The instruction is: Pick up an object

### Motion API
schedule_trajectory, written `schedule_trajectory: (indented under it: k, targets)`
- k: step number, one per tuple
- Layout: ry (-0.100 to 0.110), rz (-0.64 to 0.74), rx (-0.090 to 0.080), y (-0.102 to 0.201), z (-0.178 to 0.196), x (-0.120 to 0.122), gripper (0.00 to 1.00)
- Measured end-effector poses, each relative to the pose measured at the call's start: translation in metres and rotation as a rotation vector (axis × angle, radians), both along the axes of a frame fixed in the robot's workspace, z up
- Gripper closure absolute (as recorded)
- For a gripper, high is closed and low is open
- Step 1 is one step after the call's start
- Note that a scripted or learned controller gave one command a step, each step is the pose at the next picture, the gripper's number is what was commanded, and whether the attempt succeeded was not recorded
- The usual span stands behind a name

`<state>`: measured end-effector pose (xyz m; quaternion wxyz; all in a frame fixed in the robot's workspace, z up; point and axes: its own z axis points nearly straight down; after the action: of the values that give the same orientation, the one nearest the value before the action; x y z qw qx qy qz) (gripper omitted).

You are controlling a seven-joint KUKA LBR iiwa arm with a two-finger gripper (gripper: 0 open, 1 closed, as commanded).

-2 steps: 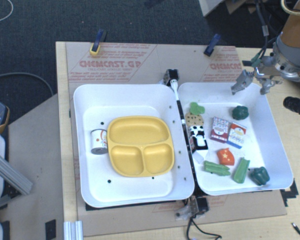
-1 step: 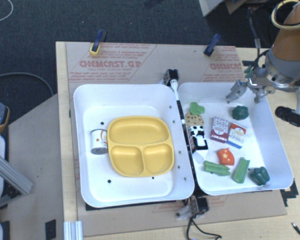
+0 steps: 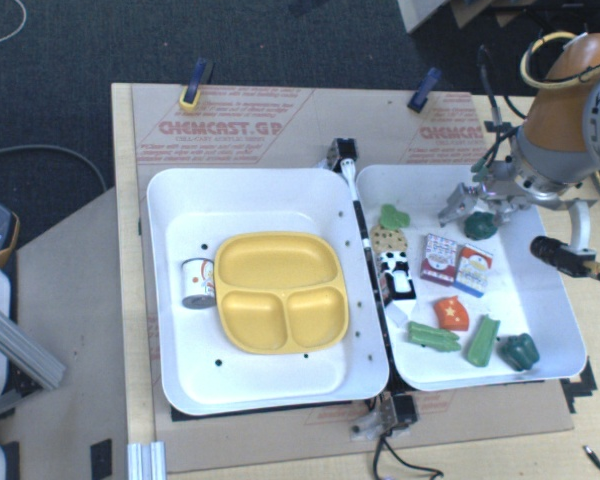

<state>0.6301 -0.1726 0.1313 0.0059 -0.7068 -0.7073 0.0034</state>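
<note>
My gripper hangs over the back of the right bin, open, fingers spread to either side. Directly under it, touching the bin floor, sits a small dark green round object; nothing is lifted. Nearby in that bin lie a red and white carton and a red and blue box. Further forward are an orange-red piece, a green pod, a green stick and a dark green pepper.
A light green leaf, a speckled cookie and a black and white piece lie along the right bin's left wall. The left bin holds a yellow divided plate and a small can.
</note>
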Motion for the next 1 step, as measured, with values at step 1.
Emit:
schedule_trajectory:
  k: [1]
  targets:
    - [-0.005,-0.001,-0.001,0.0005,-0.0526,-0.0009,0.00]
